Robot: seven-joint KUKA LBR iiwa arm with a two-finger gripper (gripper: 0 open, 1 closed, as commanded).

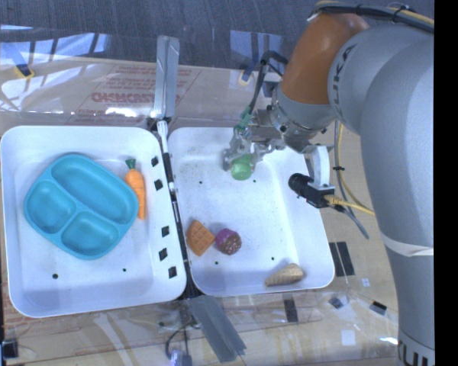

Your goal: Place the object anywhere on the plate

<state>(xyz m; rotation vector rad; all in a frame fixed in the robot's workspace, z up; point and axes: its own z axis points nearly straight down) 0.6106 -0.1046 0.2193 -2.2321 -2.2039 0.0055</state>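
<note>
The hand (243, 155) sits at twelve o'clock in the right bin (305, 204), pinching a small green ball (242, 168) between its fingers. The blue plate (80, 204) rests in the left bin (30, 280), with an orange carrot (136, 187) at its three o'clock.

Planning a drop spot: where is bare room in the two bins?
Left bin: bare strip below the blue plate; the carrot crowds its right edge. Right bin: open middle between gripper and waffle, purple toy.
</note>
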